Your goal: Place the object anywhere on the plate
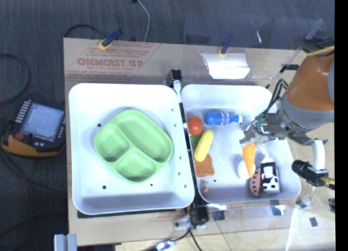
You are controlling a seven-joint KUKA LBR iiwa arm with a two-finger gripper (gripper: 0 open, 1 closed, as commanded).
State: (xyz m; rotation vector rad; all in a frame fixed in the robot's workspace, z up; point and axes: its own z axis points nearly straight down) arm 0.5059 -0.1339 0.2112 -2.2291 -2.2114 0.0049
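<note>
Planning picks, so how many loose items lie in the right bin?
7, maybe more hidden: tomato, blue bottle, yellow corn, orange block, carrot, white piece, black-and-white toy.

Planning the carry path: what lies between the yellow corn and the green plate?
In the camera view, the two bins' adjoining walls separate corn from plate.

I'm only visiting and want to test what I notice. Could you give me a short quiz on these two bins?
1. True or false: the green plate lies in the left bin.
2. Which lies nearest the gripper? A blue bottle B carrot C banana
3. Fill in: the tomato sits in the ____ bin.

Key: 1 true; 2 B; 3 right.
</note>
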